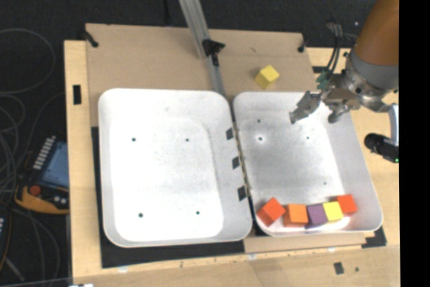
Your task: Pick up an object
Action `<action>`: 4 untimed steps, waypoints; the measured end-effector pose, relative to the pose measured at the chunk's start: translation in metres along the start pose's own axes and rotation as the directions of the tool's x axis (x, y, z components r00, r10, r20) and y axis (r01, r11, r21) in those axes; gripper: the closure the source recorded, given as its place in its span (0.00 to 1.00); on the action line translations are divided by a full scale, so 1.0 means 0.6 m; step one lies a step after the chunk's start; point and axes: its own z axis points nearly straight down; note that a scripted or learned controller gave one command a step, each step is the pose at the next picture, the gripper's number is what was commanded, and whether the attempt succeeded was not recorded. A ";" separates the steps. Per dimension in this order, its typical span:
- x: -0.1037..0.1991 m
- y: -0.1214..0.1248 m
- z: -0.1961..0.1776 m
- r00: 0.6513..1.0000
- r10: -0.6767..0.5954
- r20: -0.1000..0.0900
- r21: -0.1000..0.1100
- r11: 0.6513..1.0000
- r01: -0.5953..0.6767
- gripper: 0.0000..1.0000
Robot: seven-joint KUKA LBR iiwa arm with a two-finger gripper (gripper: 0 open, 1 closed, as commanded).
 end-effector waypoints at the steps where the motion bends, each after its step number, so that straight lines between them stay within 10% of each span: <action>1: 0.046 -0.114 0.114 1.000 0.001 -0.001 0.011 1.000 -0.001 0.00; 2: -0.032 -0.021 0.297 1.000 0.004 0.005 -0.001 1.000 -0.004 0.00; 3: -0.095 -0.040 0.066 1.000 0.002 0.005 -0.008 1.000 -0.002 0.00; 4: 0.013 -0.116 0.222 1.000 -0.005 -0.003 0.011 1.000 0.005 0.00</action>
